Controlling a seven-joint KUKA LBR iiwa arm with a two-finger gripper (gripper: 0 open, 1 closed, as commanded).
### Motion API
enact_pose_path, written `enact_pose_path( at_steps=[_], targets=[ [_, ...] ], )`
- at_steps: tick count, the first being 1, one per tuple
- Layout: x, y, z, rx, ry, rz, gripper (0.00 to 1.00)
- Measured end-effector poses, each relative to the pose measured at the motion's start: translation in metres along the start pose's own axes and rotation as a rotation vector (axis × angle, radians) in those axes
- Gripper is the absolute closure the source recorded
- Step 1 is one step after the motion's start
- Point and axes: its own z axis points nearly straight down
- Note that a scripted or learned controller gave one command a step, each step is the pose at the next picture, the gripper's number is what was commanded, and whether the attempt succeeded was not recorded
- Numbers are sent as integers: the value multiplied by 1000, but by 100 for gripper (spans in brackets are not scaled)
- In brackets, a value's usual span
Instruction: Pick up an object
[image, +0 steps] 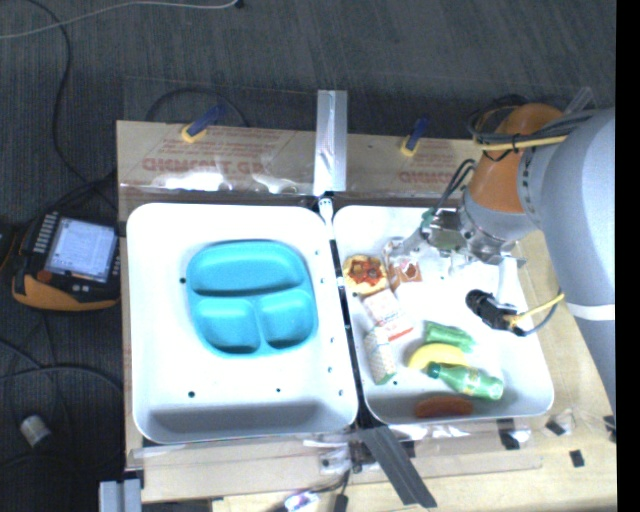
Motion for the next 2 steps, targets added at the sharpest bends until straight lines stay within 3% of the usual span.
enact_pose_path(
  at_steps=[1,2],
  targets=[
    [1,4,-1,-15,-6,-304,0],
    [29,-11,10,9,2,-111,0]
  ],
)
